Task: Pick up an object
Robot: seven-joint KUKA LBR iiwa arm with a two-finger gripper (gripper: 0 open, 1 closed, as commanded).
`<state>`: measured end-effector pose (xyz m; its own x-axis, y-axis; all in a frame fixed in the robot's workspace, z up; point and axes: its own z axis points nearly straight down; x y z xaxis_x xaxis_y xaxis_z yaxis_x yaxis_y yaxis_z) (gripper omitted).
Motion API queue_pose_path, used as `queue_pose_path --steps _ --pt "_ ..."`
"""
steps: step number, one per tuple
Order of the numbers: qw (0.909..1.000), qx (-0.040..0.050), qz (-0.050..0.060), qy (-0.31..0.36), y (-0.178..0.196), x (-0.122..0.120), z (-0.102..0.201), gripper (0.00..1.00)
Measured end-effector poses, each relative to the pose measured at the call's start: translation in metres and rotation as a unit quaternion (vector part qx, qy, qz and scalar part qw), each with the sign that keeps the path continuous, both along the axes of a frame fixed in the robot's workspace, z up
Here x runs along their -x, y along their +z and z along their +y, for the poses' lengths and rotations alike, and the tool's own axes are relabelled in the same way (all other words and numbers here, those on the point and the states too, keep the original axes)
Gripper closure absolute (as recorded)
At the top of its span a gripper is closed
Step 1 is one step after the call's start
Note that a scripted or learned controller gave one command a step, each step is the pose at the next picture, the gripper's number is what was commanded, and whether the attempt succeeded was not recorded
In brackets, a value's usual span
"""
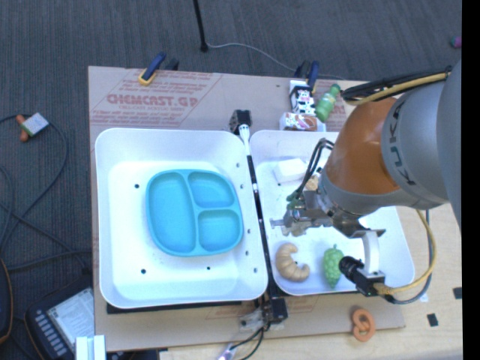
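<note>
Camera view: the gripper (300,220) hangs low over the right bin (409,265); whether its jaws are open cannot be told. Just near of it lie a croissant (292,262) and, to the right, green grapes (332,265). A blue 3-part plate (195,211) sits in the left bin (120,156).

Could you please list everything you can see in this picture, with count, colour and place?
Bins: two, white, side by side on the bench.
Divided plate: one, light blue, in the left bin.
Croissant: one, tan, near front of right bin.
Grapes: one bunch, green, right of the croissant.
White block: one, back of right bin.
Pretzel: one, orange, on the board before the right bin.
Clamps: two, blue, at the board's far edge.
Arm: one, grey and orange, over the right bin.
Hand: one, above the croissant.
</note>
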<state>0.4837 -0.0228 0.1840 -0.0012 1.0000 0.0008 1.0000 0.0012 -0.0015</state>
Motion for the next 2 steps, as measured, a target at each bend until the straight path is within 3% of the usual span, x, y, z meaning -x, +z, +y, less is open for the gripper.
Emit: queue_pose_path --steps 1,2 --pt "1.0000 -0.0001 0.000 0.000 0.000 0.001 0.055 1.00" --pt "1.0000 0.0009 0.000 -0.001 0.000 0.000 0.036 1.00"
